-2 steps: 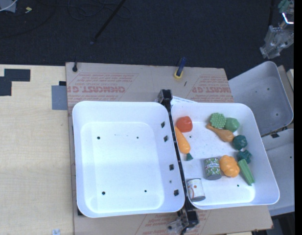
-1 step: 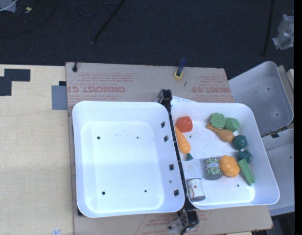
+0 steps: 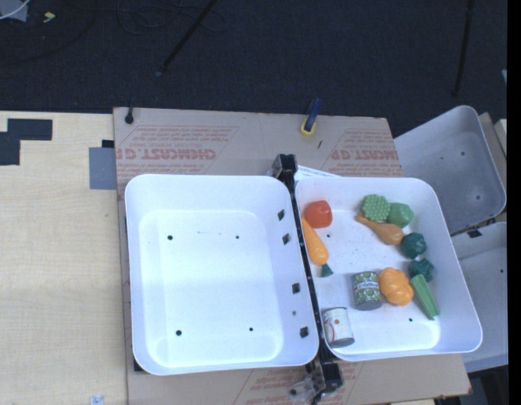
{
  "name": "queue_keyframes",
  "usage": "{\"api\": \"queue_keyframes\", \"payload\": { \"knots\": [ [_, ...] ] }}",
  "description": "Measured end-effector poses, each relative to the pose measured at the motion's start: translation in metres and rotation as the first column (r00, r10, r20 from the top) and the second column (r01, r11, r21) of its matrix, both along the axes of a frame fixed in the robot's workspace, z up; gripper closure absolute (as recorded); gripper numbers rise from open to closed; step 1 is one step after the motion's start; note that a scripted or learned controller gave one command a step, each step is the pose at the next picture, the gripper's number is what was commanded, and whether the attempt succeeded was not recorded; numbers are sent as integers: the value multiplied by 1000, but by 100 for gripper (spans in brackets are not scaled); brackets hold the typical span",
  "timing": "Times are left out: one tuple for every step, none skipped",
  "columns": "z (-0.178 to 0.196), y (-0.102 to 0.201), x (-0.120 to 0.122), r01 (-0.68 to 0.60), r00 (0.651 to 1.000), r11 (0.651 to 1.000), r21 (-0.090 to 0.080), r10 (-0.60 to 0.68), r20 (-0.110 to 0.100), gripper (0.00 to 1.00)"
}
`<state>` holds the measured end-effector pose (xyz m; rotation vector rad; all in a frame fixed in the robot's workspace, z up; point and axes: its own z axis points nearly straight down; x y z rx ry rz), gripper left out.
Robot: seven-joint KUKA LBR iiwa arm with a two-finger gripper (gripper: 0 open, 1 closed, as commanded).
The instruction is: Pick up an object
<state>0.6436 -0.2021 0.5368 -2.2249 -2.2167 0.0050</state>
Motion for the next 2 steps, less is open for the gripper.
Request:
{"api": "queue_keyframes", "payload": {
  "knots": [
    [0,-11,1,-2,1000,1000,1,2,1,100],
    [1,20,-38,-6,1000,1000,4,6,-1,100]
  ]
}}
